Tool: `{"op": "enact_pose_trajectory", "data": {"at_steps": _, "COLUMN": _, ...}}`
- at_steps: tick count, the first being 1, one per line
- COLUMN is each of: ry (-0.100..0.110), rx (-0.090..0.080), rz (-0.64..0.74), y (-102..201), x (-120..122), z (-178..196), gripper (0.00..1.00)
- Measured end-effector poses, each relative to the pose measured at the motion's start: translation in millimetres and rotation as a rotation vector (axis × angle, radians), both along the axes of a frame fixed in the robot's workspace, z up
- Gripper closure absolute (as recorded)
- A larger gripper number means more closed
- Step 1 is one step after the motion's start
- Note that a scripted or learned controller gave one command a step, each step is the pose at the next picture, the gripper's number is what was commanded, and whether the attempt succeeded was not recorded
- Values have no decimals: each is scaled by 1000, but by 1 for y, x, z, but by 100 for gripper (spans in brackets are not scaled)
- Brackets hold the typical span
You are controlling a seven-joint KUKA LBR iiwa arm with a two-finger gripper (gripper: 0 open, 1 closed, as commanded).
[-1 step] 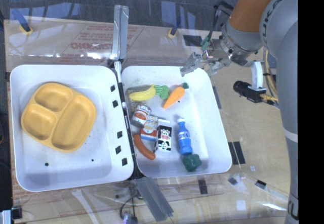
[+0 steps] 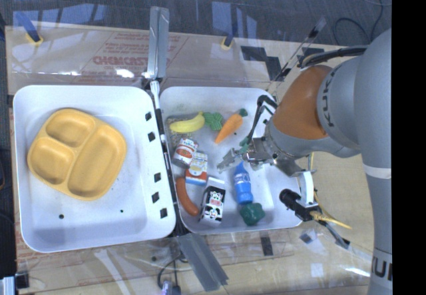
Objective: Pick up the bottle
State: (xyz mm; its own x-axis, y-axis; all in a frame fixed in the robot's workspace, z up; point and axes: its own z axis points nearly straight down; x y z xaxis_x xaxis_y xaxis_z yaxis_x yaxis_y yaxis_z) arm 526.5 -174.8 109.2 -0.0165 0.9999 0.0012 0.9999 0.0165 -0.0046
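While the grey arm (image 2: 346,114) reaches in above the right bin (image 2: 174,97), a yellow divided plate (image 2: 76,152) lies in the bin left of that one. Inside the right bin, the gripper (image 2: 238,156) hangs near its middle; whether its jaws are released or clenched cannot be told. The blue bottle (image 2: 242,185) lies just below the gripper, toward the bin's near wall. A green object (image 2: 252,213) sits beside the bottle's lower end. A sausage (image 2: 185,196) and milk carton (image 2: 213,204) lie near the bin's near-left corner, a banana (image 2: 186,124), broccoli (image 2: 213,120) and carrot (image 2: 228,127) toward its far wall.
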Motion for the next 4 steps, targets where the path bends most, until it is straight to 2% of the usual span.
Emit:
{"op": "enact_pose_trajectory", "data": {"at_steps": 1, "ry": 0, "rx": -1, "rz": 6, "y": 0, "x": 0, "z": 10, "gripper": 100}}
{"op": "enact_pose_trajectory", "data": {"at_steps": 2, "ry": 0, "rx": -1, "rz": 6, "y": 0, "x": 1, "z": 10, "gripper": 0}}
{"op": "enact_pose_trajectory", "data": {"at_steps": 3, "ry": -2, "rx": 0, "rz": 77, "y": 21, "x": -30, "z": -18, "gripper": 0}}
{"op": "enact_pose_trajectory", "data": {"at_steps": 4, "ry": 0, "rx": 0, "rz": 82, "y": 21, "x": -30, "z": -8, "gripper": 100}}
